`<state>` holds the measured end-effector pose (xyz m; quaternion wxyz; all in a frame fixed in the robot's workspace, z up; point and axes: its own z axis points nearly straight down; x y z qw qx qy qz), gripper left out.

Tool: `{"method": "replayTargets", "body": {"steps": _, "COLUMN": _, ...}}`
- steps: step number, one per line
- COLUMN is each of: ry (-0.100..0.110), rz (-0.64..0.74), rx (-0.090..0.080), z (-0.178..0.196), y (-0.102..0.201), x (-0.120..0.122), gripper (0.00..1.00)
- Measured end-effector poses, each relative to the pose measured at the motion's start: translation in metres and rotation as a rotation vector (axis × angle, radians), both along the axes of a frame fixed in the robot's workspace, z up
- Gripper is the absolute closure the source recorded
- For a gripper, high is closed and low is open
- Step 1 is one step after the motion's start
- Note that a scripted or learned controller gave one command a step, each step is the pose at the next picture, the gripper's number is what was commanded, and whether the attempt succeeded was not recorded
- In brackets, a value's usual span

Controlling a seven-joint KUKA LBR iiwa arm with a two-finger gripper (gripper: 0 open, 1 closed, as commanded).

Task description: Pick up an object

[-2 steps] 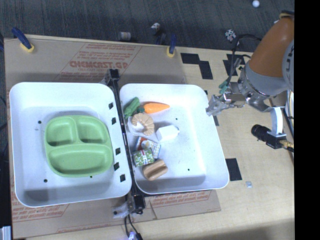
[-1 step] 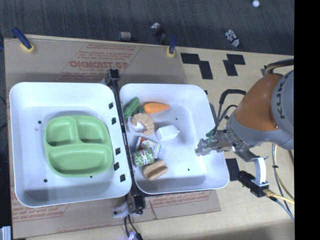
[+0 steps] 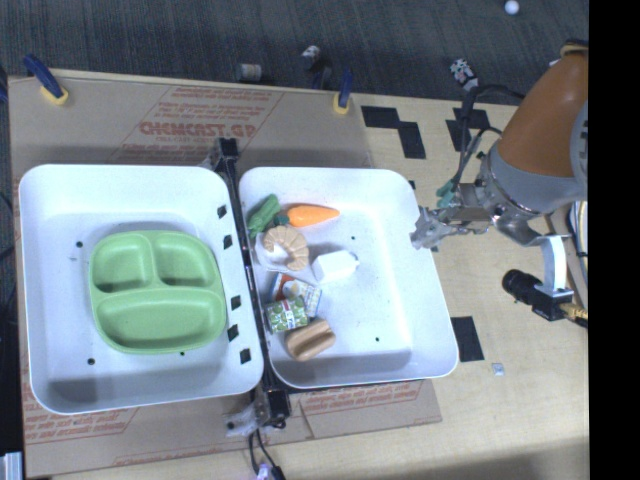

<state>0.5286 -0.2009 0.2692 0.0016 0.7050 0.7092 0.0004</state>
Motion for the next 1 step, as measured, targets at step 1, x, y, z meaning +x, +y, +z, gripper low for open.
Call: {"method": "replayTargets", "body": {"steps": 1, "ry": 0.006, "rz": -0.001, "rx": 0.002, "z": -0.0666, "y": -0.0103, "x": -0.0526, "gripper": 1.00}}
